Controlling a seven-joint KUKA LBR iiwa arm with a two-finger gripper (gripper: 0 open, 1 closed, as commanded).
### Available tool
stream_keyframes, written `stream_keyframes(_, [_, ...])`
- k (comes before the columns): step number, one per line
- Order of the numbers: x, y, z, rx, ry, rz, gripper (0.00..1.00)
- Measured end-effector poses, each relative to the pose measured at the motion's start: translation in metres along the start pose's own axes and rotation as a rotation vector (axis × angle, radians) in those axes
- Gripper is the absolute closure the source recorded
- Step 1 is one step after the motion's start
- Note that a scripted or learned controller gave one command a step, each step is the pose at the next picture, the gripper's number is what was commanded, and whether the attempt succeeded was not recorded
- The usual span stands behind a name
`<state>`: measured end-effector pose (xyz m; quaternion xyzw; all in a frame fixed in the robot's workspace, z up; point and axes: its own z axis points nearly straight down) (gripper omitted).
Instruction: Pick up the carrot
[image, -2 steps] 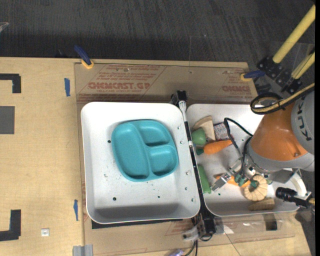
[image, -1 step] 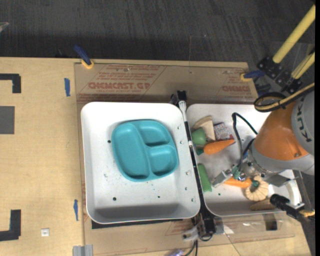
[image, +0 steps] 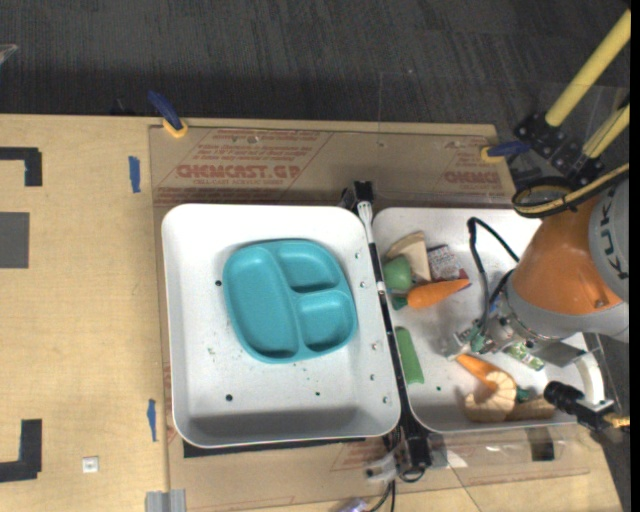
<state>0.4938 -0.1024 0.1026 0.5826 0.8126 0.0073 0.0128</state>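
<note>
Fingers' state unclear on gripper (image: 478, 338), near smooth tapered orange carrot (image: 438, 294), glossy white bin (image: 440, 400).

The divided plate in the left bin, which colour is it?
The divided plate is teal blue, seen in the camera view.

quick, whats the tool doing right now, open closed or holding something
Tool: low in the right bin, just left of the arm's wrist; whether it is open, closed or holding anything cannot be told. The carrot lies apart from it.
</note>
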Motion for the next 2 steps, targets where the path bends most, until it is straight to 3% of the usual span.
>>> stream_keyframes(1, [0.000,0.002,-0.010,-0.005,-0.004,-0.003,1.00])
stream_keyframes(2, [0.072,0.041,-0.083,0.018,0.014,-0.344,1.00])
